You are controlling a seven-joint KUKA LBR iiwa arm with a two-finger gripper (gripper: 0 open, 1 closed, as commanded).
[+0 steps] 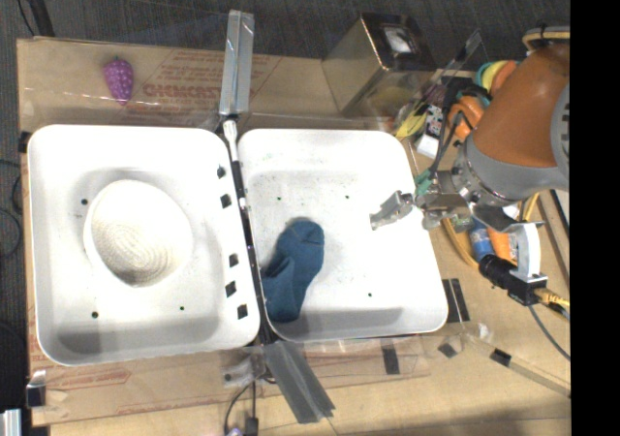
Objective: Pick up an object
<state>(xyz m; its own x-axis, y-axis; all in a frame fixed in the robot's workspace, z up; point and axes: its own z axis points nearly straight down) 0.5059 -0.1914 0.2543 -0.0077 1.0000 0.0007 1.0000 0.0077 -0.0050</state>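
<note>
A blue sock (293, 267) lies crumpled in the right bin (320, 148), near its left wall and front edge. A white woven round object (139, 233) sits in the left bin (58, 153). My gripper (389, 210) hangs over the right side of the right bin, well to the right of the sock and a little farther back. Nothing shows between its fingers. The grey arm with its orange band (518, 114) reaches in from the right.
A purple object (119, 79) lies on the cardboard behind the left bin. A metal box (383, 61) and a tangle of cables and coloured items (455, 109) stand behind and to the right of the right bin. A metal divider bar (235, 56) runs between the bins.
</note>
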